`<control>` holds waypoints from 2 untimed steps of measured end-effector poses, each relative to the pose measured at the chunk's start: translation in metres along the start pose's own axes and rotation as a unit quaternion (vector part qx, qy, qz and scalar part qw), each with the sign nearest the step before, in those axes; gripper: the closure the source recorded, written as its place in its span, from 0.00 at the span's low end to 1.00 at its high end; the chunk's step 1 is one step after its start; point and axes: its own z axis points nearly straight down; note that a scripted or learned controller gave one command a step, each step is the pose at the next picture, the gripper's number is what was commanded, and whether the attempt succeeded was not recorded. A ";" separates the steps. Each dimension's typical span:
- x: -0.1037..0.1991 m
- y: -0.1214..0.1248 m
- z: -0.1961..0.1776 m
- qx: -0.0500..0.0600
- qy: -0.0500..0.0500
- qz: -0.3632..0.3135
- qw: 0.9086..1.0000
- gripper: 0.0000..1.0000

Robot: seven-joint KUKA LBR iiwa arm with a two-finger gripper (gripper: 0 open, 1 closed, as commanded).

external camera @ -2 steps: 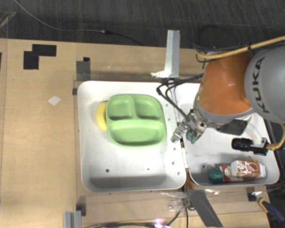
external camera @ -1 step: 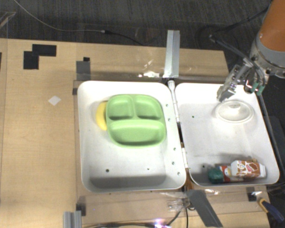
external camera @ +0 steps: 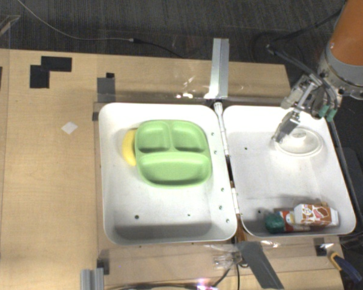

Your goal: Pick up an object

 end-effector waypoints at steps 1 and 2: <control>0.001 0.017 0.018 0.000 0.000 -0.058 0.998 0.00; 0.022 -0.008 0.169 0.000 0.002 -0.159 0.987 0.00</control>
